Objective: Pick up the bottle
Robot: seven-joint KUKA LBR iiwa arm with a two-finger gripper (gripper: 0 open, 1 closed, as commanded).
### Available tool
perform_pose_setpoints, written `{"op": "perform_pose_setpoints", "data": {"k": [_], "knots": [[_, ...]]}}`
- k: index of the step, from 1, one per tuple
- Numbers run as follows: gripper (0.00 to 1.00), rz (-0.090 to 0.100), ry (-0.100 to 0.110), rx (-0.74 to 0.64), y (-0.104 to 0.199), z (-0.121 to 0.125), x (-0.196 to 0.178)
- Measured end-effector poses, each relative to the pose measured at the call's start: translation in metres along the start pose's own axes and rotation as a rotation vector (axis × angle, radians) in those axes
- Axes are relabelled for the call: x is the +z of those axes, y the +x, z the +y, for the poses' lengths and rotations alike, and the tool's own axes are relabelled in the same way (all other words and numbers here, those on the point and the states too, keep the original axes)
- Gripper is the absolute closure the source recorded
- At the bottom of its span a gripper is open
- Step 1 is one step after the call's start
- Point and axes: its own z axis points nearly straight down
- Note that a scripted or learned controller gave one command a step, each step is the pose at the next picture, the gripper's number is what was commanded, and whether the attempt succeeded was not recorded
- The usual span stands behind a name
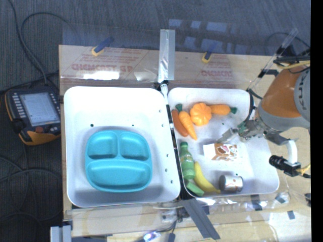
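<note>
The bottle is green and lies along the left wall of the right bin, its cap pointing to the back. A yellow banana rests against its right side. My gripper hangs over the right half of that bin, well to the right of the bottle and a little behind it, just above a white packet. Nothing is seen held in it.
In the right bin lie two carrots, an orange pepper, another carrot and a metal can. The left bin holds a blue divided plate. A teach pendant sits left of the bench.
</note>
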Motion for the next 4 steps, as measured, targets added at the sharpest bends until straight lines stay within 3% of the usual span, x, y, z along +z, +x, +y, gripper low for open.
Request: {"op": "perform_pose_setpoints", "data": {"k": [1,2,3,4], "knots": [[0.0,-0.009,0.001,-0.183,0.023,-0.064,-0.001],[0.0,-0.005,0.004,-0.151,0.086,-0.023,0.001],[0.0,0.007,0.021,-0.287,0.109,-0.001,-0.03],[0.0,-0.005,0.006,0.039,0.104,-0.017,0.001]]}}
